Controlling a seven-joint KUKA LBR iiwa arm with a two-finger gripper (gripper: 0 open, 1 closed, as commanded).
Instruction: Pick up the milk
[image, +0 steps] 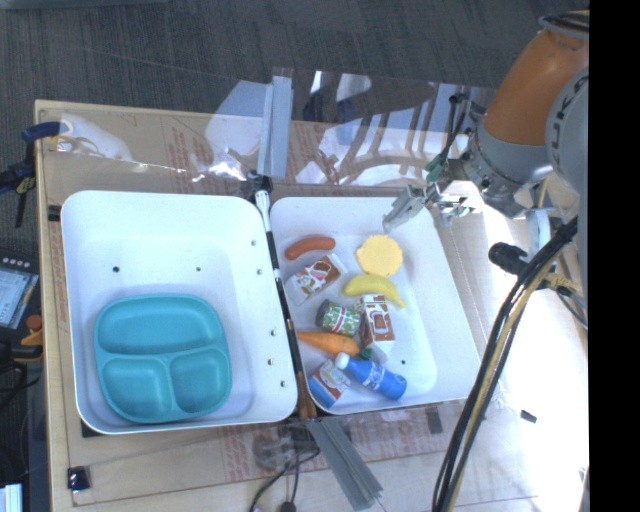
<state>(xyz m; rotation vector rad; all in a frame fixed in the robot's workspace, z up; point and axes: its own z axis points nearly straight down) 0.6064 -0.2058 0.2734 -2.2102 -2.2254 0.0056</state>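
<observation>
While the jaws (405, 212) hang over the far right corner of the right bin (447, 300), their two thin fingers look slightly apart with nothing between them, so the pick has not begun. They sit just beyond a round yellow toy (380, 256), well apart from the cartons.

Which item counts as the milk is a judgement. The likeliest candidate is the small white and brown carton (317, 276) lying flat near the bin's left wall, just below a red sausage (309, 245). A second, similar carton (379, 320) lies nearer the middle. The print is too small to read, so I cannot tell for sure.

Everything remains to be done: moving over the carton, lowering, closing and lifting.

Around the cartons the toys are crowded. A banana (376, 289) lies between the two cartons, a green can (340, 319) touches the second one, and a carrot (327, 342) and a blue bottle (376, 377) lie toward the near edge. The banana and can would likely crowd a grasp on the middle carton.

Beside it, the left bin (150, 235) holds a teal divided tray (163, 357). Both bins rest on the surface (130, 170), with black cables (500, 330) at right.
</observation>
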